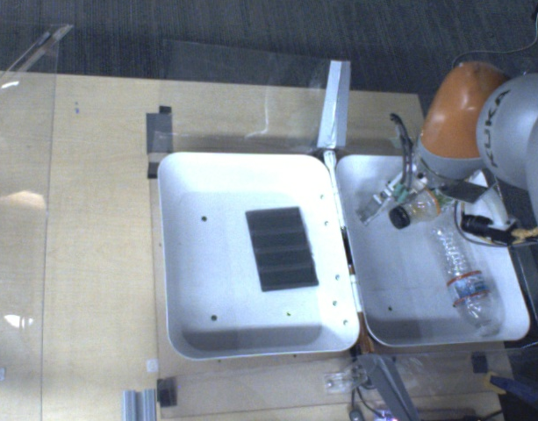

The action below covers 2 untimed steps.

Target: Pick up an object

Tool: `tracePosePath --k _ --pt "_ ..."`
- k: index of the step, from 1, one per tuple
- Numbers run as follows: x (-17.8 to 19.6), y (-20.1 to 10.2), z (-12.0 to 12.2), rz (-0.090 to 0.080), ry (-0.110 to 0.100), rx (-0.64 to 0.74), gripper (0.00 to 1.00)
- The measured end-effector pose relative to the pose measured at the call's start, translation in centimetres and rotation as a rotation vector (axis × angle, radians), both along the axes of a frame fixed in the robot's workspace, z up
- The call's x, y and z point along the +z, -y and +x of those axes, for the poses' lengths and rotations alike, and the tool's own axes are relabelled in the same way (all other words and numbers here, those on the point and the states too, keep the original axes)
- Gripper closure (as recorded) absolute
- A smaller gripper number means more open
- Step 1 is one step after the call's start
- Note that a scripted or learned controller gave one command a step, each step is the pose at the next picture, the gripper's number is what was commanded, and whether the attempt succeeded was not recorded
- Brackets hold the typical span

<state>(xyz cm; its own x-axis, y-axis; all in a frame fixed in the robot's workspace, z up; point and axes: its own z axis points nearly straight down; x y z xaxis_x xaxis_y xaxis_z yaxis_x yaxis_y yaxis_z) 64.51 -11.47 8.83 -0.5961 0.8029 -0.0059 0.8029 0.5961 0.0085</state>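
A dark ribbed rectangular pad [282, 248] was seen lying flat in the left bin [185, 235], well to the left of the gripper [393, 207] and slightly nearer the camera. The gripper itself was lowered into the upper part of the right bin [383, 318], under the grey arm [514, 130] with its orange band [457, 103]; whether it was clenched or released could not be told. A clear plastic bottle [462, 274] was seen lying on its side to the right of the gripper and nearer the bin's front, apart from it.
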Motion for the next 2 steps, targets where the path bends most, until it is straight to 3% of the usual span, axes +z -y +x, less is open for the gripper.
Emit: tracePosePath --k 1,2 --pt "11.8 -1.4 -1.8 0.0 0.0 -0.083 0.0" --pt "7.7 -0.5 -3.4 0.001 -0.004 -0.158 0.0"
